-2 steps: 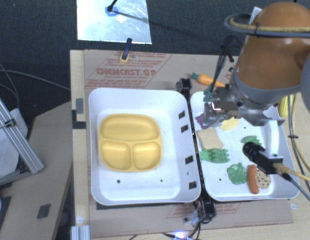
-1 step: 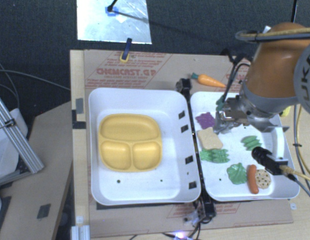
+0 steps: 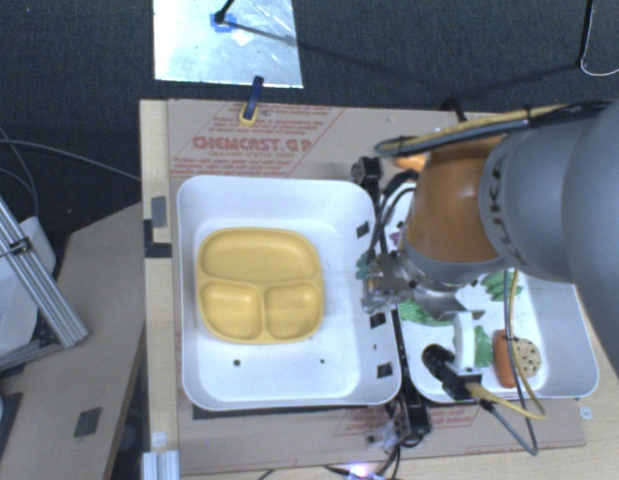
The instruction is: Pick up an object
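The arm hides the pincer, so its grip I cannot tell; crowded toys just beside it could slip.

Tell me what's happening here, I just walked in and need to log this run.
A grey and orange robot arm reaches in from the right, its wrist low over the right bin, which holds small items, among them a green piece and a cookie. The left bin holds a yellow divided tray. Whether anything is grasped cannot be told.
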Controlling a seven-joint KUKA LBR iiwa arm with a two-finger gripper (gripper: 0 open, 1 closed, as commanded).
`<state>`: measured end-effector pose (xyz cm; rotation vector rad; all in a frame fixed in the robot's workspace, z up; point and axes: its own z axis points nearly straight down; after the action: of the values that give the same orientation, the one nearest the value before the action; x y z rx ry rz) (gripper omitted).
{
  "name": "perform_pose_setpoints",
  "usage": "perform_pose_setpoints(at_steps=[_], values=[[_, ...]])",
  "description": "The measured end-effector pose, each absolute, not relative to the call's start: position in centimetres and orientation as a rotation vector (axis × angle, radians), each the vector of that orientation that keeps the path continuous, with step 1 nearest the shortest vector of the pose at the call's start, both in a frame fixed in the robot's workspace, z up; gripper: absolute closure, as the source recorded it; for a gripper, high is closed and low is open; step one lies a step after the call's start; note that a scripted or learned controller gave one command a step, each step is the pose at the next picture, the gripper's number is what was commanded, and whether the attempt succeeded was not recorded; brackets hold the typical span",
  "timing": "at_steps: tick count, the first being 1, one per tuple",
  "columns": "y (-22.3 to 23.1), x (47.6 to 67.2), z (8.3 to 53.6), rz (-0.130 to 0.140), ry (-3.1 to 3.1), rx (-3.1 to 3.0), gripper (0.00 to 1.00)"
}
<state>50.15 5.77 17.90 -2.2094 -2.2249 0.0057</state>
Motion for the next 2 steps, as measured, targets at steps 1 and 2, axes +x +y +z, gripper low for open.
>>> perform_pose_setpoints(at_steps=[1,2], values=[[7.4,48.7,30.1,-0.014,-2.233,-2.217,1.0],[9.2,48.8,43.1,-0.023,-2.236,-2.218,1.0]])
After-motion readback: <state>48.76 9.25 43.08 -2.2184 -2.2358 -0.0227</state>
